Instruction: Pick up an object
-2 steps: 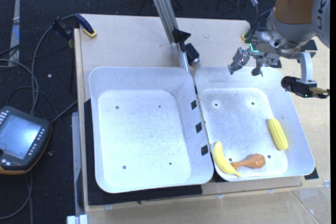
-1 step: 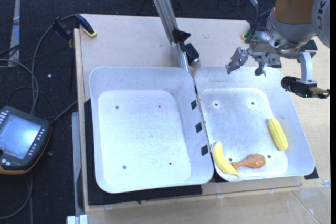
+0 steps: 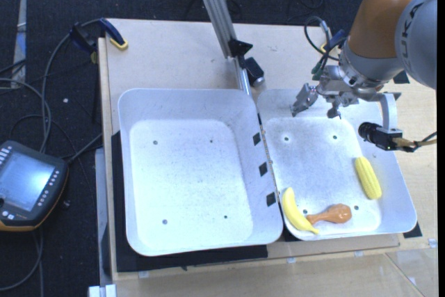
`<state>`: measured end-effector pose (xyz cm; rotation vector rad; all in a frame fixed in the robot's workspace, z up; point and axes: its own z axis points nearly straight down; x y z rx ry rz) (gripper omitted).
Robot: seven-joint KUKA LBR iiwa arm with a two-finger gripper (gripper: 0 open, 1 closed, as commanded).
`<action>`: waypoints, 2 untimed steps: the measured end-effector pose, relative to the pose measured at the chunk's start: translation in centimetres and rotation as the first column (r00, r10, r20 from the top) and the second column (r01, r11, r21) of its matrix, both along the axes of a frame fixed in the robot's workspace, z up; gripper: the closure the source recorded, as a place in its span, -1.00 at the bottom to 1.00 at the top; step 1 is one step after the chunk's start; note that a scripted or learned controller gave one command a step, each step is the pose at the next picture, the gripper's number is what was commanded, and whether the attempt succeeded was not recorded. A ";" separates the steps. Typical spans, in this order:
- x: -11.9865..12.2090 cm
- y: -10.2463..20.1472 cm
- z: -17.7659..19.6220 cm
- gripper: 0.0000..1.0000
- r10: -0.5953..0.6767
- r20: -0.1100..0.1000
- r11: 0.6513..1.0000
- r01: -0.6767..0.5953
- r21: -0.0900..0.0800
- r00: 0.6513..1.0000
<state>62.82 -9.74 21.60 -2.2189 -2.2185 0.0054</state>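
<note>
End effector (image 3: 317, 103) hangs open and holds nothing, above the right bin (image 3: 396, 181). Banana (image 3: 295, 212), chicken drumstick (image 3: 331, 215) and corn cob (image 3: 367, 177) lie near the bin's front.

The room is evenly and fairly brightly lit from overhead, with soft, weak shadows. The two white bins (image 3: 188, 170) look nearly washed out, though speckles on their floors stay visible. The arm's orange band (image 3: 379, 17) carries a mild sheen. Focus is slightly soft throughout, and the dark floor (image 3: 49, 3) keeps little detail.
</note>
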 end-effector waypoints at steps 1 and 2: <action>-0.4 0.0 -6.3 -1.00 0.000 -0.001 1.000 0.000 0.000 1.000; -0.5 0.0 -11.6 -1.00 0.000 0.001 1.000 0.000 0.000 1.000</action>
